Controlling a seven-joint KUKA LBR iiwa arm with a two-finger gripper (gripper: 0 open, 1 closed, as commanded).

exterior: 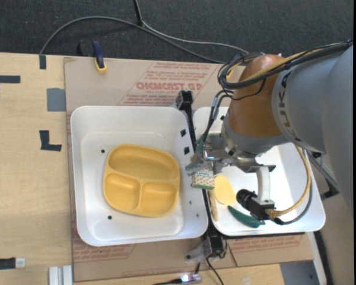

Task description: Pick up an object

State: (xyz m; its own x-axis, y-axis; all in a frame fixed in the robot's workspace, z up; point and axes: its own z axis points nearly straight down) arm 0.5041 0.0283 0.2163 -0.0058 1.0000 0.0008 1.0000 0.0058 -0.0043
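So the arm (267,108) is hunched over the right bin (296,218), and the tool (204,174) sits right at the divide between both bins, touching a small patterned sponge-like thing (203,180). Can't tell how its grip stands. A pale yellow piece (223,190) and green item (244,219) lie nearby. The left bin (83,177) holds a yellow divided plate (141,180).

A yellow divided plate (142,180) with three compartments lies flat in the left bin (83,129), toward its middle. In the right bin (311,218), a pale yellow oval piece (224,190) rests near the left wall, with a small patterned, greenish item (203,179) touching its upper left and a green-handled tool (244,219) lying near the front wall.
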